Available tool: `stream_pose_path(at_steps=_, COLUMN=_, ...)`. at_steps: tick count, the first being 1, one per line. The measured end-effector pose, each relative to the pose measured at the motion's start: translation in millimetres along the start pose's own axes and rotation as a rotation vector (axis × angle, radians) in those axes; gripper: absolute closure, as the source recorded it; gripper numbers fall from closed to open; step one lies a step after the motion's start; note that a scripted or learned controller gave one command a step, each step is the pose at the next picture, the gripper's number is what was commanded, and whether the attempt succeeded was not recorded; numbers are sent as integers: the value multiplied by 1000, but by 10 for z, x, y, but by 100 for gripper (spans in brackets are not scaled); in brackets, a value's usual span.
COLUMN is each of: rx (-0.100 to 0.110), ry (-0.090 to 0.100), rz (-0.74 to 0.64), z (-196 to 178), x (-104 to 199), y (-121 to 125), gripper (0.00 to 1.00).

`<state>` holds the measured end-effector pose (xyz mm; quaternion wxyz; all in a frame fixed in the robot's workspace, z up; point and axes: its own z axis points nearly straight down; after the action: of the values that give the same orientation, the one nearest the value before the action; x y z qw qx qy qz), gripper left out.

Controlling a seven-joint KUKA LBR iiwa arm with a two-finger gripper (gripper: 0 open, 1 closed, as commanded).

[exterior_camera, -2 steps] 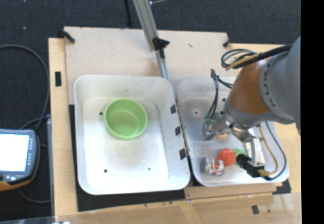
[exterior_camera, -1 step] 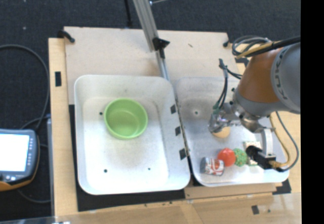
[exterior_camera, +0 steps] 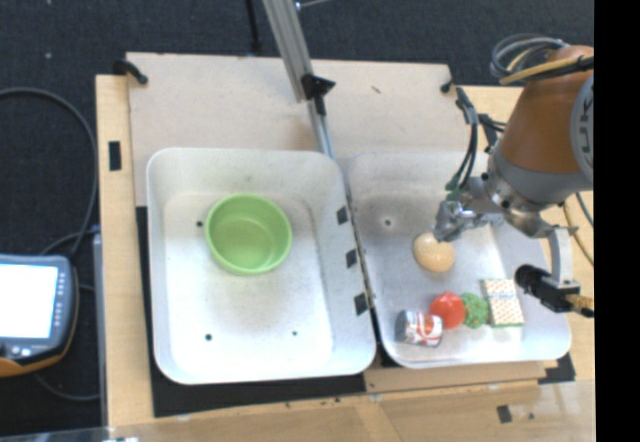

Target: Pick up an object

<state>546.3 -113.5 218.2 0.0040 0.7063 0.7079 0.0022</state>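
Gripper sits low over the right bin, in its middle part, with the arm coming in from the right edge. From my seat I cannot tell how far the fingers are spread; they read as a small dark and silver cluster, and the slant of the camera hides the gap. Nothing shows between them that I can make out.

Egg, pale tan, lies on the bin floor just below and slightly left of the gripper tip. It looks very close to the tip, possibly touching; I cannot tell which.

Other items in the right bin, along its near edge: a can on its side with a red and white label, a tomato just right of the can and touching or nearly touching it, a green piece next to the tomato, and a box with a pale patterned face at the right end of the row. All four are apart from the egg.

Left bin holds a green bowl, upright, in its upper middle part. The bowl is well apart from the gripper.

A cable bundle hangs along the arm toward the wrist.
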Motion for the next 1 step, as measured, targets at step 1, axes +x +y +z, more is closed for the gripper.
stream_pose_path(at_steps=1, rx=7, ry=2, rz=-1, z=-36, x=-8, y=9, gripper=100)
